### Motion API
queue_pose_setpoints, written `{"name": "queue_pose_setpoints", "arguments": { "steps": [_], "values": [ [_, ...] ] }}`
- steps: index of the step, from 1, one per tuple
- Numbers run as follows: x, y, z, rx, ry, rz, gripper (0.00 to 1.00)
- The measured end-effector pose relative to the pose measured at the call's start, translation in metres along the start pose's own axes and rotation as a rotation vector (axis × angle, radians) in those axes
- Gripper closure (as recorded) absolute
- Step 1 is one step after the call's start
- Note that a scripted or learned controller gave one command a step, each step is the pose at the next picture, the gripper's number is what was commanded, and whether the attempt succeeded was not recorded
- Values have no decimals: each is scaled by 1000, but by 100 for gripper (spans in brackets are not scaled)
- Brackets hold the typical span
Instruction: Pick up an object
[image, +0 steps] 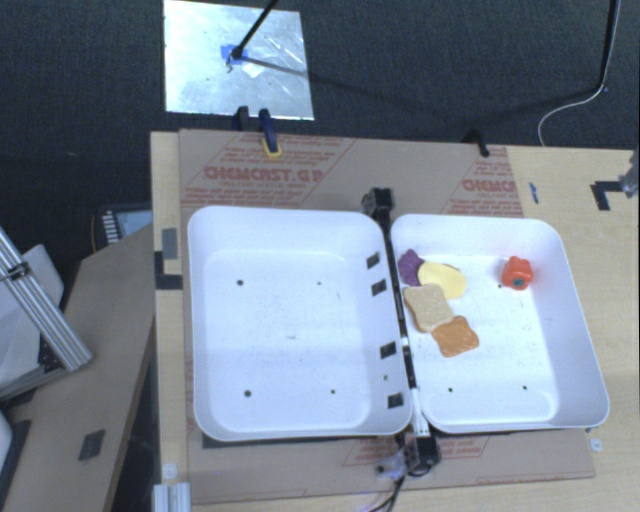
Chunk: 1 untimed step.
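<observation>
The right bin (560, 330) holds several small toy foods near its left wall. A purple piece (410, 265) lies closest to the divider, with a yellow round piece (444, 279) touching it on the right. Below them a tan bread slice (429, 306) overlaps an orange-brown toast piece (457, 337). An orange-red pepper-like toy (516, 272) sits apart toward the bin's far right.
The left bin (215, 330) stands beside the right one, joined by black clips along the divider (395, 310). Both rest on a cardboard sheet (300, 165). A shiny metal plate (238, 60) lies at the back. An aluminium frame (35, 300) stands at the left.
</observation>
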<state>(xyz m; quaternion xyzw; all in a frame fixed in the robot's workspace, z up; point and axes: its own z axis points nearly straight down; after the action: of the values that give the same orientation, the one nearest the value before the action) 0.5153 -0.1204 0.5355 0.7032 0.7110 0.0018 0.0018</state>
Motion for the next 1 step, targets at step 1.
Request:
{"name": "queue_pose_setpoints", "arguments": {
  "steps": [1],
  "values": [
    [93, 14, 0, 1, 1, -1, 100]
  ]
}}
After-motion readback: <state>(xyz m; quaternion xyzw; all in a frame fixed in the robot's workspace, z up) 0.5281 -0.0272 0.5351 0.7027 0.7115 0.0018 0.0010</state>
